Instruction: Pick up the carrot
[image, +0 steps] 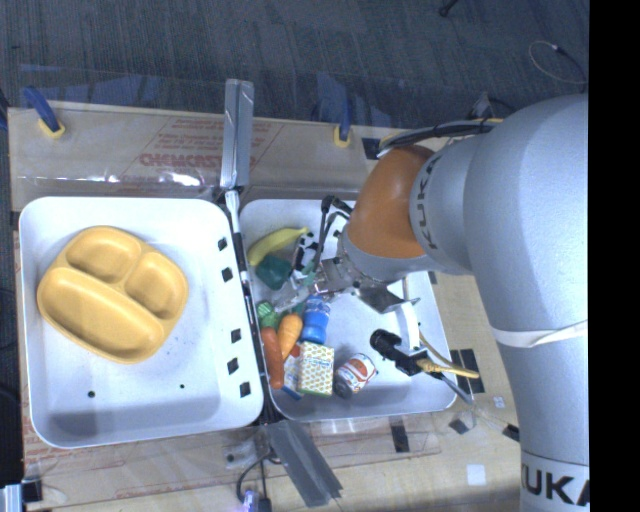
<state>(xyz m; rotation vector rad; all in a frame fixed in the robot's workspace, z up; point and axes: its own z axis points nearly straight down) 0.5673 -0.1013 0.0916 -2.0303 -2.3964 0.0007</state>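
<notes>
The carrot (289, 335) lies at the right bin's (425, 395) left wall, touching a second orange piece (272, 358) and a patterned box (312, 370). It looks like light, stiff, smooth plastic — best pinched across its thick middle. The gripper (310, 285) hangs just above it; its state I cannot tell.

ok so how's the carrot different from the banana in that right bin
The carrot is orange and tapers to a point; the banana is yellow and curved. The carrot lies toward the near end of the right bin, by a patterned carton; the banana lies at the far end. Both rest close to the bin's left wall.
</notes>
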